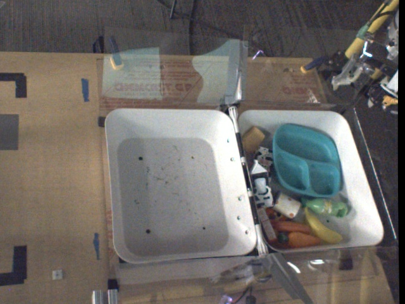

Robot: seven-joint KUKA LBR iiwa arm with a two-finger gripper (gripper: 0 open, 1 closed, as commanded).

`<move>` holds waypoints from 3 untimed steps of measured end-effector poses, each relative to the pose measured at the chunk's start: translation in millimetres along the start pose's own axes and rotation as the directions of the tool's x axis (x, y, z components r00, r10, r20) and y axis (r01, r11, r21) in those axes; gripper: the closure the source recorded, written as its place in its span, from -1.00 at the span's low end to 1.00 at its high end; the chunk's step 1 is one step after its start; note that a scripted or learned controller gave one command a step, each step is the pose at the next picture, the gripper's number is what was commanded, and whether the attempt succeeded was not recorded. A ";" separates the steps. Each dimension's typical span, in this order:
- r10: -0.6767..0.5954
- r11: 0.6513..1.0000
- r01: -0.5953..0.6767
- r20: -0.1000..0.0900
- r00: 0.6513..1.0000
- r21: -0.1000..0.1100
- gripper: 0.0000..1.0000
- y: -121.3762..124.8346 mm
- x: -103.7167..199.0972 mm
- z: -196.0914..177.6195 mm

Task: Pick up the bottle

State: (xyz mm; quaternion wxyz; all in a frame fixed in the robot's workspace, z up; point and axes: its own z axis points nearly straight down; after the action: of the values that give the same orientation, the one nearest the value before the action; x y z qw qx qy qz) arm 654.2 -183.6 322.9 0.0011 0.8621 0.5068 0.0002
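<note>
Claw sits up near the far right corner of the tabletop, beyond the right bin's far edge and well apart from the bottle; whether it is wide or narrow I cannot tell. Bottle, green, lies on its side near the right bin's near right corner, touching the banana on its near side and just beside the teal tray. It looks like light, stiff plastic, smooth and rounded, so likely to roll or slip. Best hold is probably across the middle of the body, square to its length. Carrots lie along the near edge. Left bin sits alongside.
</note>
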 end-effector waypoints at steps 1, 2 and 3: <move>-0.097 0.995 0.097 -0.001 0.995 0.004 -1.00 -28.5 76.4 185.8; -0.068 0.998 0.068 -0.006 0.998 -0.005 -1.00 -33.2 60.8 217.9; -0.075 0.997 0.075 -0.023 0.997 -0.010 1.00 -33.9 71.8 203.8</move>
State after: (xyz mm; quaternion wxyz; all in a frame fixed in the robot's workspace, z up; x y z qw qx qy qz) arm 659.8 -104.7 118.9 -0.0009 0.8424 0.5387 0.0126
